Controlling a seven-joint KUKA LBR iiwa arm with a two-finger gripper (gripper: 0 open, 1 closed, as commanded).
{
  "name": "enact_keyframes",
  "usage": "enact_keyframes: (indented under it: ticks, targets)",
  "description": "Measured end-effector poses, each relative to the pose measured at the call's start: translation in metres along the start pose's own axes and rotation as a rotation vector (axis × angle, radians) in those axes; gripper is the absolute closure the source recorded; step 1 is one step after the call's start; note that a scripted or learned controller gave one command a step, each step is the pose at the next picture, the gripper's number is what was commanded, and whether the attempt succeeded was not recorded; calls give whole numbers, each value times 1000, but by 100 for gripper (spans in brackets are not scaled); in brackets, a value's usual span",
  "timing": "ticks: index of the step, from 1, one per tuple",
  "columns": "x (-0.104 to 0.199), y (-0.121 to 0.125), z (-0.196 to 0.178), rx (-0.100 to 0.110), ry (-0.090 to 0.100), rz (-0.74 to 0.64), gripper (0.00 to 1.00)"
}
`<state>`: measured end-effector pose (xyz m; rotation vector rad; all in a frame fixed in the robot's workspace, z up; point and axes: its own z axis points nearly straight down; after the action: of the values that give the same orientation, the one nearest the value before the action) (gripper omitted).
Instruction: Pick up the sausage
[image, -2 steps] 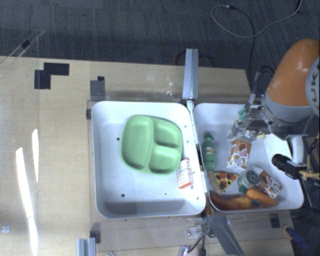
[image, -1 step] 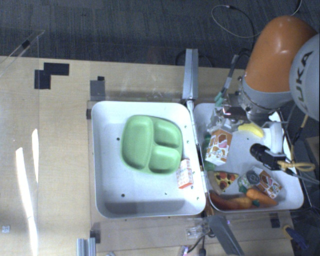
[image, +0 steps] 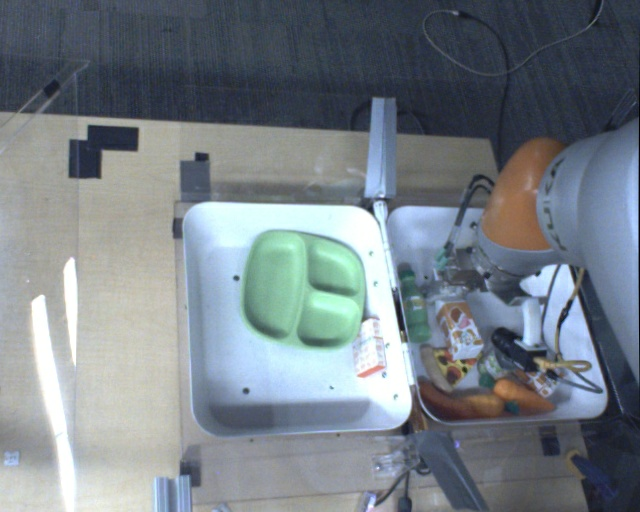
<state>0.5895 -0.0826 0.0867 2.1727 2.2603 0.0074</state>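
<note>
Sausage crowded at the near edge of my right bin

The sausage (image: 462, 404) lies against the front wall, touching a carrot (image: 522, 393) and pizza slice (image: 450, 368); my pincer (image: 462, 270) hovers farther back, grip state untellable, so I may snag a neighbour instead.

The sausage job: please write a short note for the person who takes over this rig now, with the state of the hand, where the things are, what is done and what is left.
Hand: low over the far part of the right white bin; the view does not settle its state, and nothing is seen held in it.
Sausage: the long reddish-brown sausage lies along the near wall of the right bin, beside the orange carrot and the pizza slice.
Left white bin: holds the green divided tray and a small red-and-white carton.
Done: no pick yet.
Left: bring the hand to the near wall, grasp the sausage, lift it.
</note>
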Motion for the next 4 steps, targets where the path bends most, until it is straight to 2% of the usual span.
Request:
enact_keyframes:
  ticks: [1,2,3,4]
  targets:
    - [-12,-25,-31,3,2,-80,100]
    - [-12,-25,-31,3,1,-81,0]
    - [-17,-83,-5,-14,-9,-28,0]
    - [-9,-95,-7,-26,-17,13,0]
